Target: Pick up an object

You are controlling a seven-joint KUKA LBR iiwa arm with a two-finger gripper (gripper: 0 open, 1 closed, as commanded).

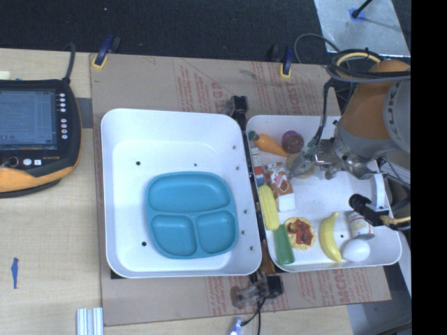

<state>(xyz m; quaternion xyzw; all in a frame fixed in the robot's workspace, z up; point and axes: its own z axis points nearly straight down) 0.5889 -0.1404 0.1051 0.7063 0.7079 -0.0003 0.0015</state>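
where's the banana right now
The banana lies in the right bin, near its front edge in the camera view, between the pizza slice on its left and the white egg on its right.

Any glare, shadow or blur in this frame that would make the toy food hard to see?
Camera view: the left bin is bright, near washed out, its rim shading the inner wall; the blue tray reads clearly; the small items in the right bin are soft, and the gripper is blurry.
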